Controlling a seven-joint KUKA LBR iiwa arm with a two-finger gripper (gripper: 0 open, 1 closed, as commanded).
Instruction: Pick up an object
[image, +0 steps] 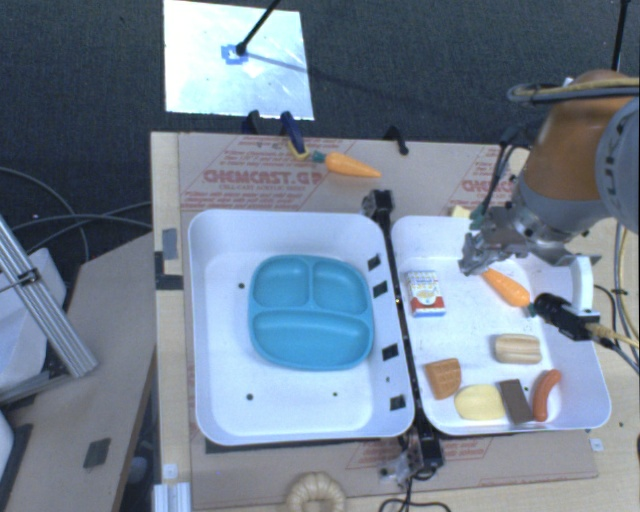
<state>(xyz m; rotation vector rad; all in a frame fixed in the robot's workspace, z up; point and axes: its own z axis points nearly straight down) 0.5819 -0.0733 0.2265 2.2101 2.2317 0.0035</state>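
Leftmost, the left bin (215, 330) holds a blue divided plate (310, 312), three compartments, lying flat near the bin's middle. Behind the bins, on the brown board, a toy carrot (345, 165) lies by itself, leaf end to the left, well apart from both bins. A row of black clips runs down the seam between the two bins.

Right bin (430, 235), moving rightward: a small red-and-white carton (425, 293) lies just beside the dividing wall. Below it, a tan bread-like wedge (444, 377), and near the front wall a pale yellow lump (480, 402) touching a dark grey-brown block (515, 401). Above those, a beige rounded loaf piece (517, 349). At the front right, a reddish sausage (545, 394) stands slanted just beside the dark block.

An orange carrot (507, 288) lies tilted in the upper middle of the right bin, its upper end directly under the gripper (480, 255). The gripper hangs at that end of the carrot, near or touching it; cannot tell which. Whether the claw is released or clenched cannot be told either, the wrist body and cables hide it. Nothing is seen lifted off the bin floor.

A black fitting (560, 315) with cable sits just right of the carrot, crowding that side. The arm (580, 150), orange band uppermost, overhangs the bin's far right corner.
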